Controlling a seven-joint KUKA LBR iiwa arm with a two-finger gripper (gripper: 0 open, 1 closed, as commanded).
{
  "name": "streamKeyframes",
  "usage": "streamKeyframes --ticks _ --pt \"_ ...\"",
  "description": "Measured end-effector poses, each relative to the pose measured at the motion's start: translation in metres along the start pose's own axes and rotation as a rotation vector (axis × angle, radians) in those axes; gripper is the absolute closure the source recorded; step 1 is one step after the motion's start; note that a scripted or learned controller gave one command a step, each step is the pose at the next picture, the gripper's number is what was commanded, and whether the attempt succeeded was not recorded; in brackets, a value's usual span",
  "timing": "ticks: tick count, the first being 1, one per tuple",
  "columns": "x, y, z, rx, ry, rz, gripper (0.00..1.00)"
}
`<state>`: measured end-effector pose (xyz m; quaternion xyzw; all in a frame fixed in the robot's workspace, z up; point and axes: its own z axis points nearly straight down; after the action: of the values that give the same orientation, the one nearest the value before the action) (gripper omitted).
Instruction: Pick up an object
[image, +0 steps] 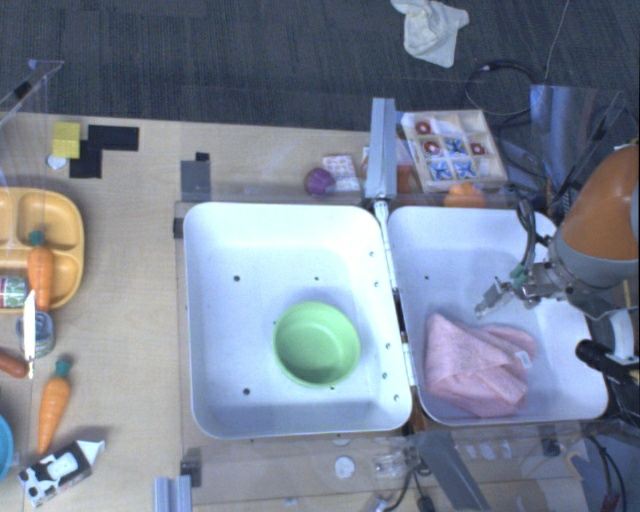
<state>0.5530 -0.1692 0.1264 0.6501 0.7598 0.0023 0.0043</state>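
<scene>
Pink cloth (478, 364) lies just below gripper (497, 294).

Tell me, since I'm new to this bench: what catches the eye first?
A green bowl sits in the left bin. A folded pink cloth lies in the right bin, with the tool just above it on the grey-and-orange arm.

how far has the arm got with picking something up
Done: the end effector is over the right bin, just above the folded pink cloth. In hand: nothing between its fingers. Left: the grasp and lift; the cloth lies flat, and the green bowl sits in the left bin.
</scene>
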Motion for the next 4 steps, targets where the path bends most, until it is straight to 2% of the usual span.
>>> streamKeyframes --ticks 1,2,3,4 --pt "-0.028 -0.065 0.034 -0.008 -0.005 -0.048 0.0" --pt "-0.026 -0.061 0.021 -0.018 -0.006 -0.051 1.0" --pt "-0.027 -0.061 0.021 -0.018 -0.006 -0.051 0.0" --pt "-0.027 -0.063 0.035 -0.005 -0.001 0.219 0.0"
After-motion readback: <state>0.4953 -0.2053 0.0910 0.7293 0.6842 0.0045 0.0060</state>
